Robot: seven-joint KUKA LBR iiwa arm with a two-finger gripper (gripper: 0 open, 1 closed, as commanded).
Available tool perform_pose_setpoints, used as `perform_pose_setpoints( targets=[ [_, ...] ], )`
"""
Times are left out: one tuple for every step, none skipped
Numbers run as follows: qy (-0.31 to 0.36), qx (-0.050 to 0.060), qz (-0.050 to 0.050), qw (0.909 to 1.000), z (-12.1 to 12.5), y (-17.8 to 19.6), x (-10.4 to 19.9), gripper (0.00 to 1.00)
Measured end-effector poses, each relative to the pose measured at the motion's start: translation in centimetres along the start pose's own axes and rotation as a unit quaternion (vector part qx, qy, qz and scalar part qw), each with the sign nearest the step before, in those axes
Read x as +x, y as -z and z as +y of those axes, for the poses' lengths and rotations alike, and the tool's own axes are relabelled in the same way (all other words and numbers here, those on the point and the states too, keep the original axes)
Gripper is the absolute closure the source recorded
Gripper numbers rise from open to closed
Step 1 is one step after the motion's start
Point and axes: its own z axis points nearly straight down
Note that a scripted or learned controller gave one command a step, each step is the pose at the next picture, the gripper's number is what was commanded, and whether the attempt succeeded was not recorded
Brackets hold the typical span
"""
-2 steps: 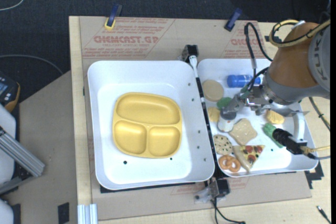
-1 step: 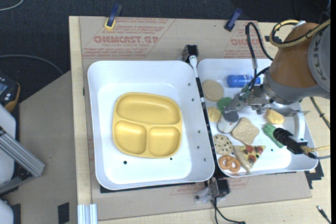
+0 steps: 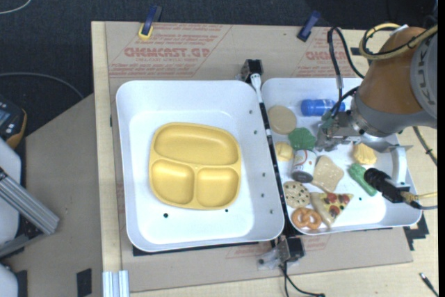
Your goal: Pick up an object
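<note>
Pretzel (image 3: 306, 220) at right bin (image 3: 389, 218) front rim; items crowded; gripper (image 3: 332, 136) low above green piece (image 3: 302, 138); finger state indiscernible.

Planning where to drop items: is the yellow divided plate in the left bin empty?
Empty. The yellow divided plate lies flat in the left bin, and all three compartments show bare yellow surface with nothing in them.

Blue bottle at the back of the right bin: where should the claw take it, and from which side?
Probably across the middle of the blue bottle, coming straight down. It lies flat on its side along the back wall of the right bin, so closing across its narrow width suits it. The tan round cookie sits near its left end, apart.
</note>
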Motion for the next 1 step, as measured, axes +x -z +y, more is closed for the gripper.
perform_pose_setpoints(
  targets=[
    [0.003, 0.01, 0.001, 1.0, 0.42, 6.13, 0.52, 1.0]
  ],
)
